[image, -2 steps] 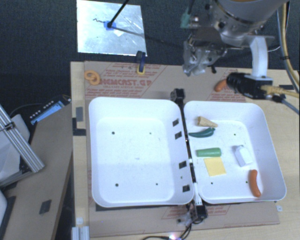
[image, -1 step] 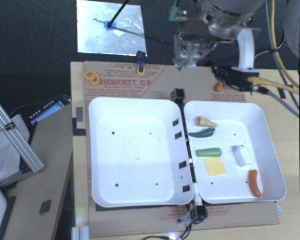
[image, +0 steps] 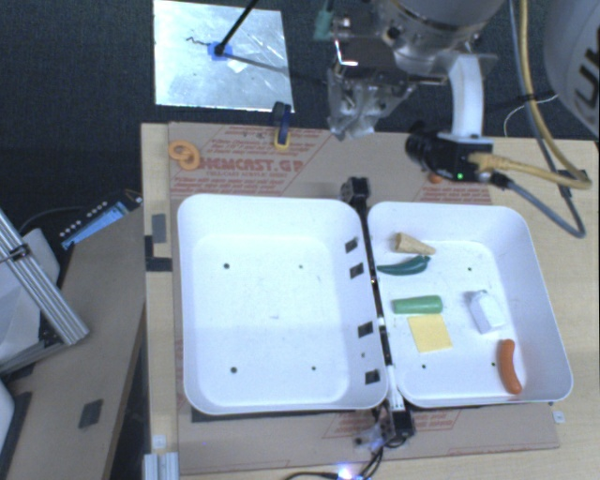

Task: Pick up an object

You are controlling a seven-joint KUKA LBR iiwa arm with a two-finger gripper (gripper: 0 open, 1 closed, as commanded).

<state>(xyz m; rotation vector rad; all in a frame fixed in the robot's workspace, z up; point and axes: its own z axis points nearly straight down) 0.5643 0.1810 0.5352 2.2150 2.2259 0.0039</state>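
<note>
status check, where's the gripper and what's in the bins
Gripper high above bench, behind the bins. Six items in right bin, orange sausage nearest front. Nothing in the way.

We find the arm [image: 441, 19] cut off by the top edge; its gripper [image: 354, 117] is blurred, so we cannot judge its jaws.
</note>
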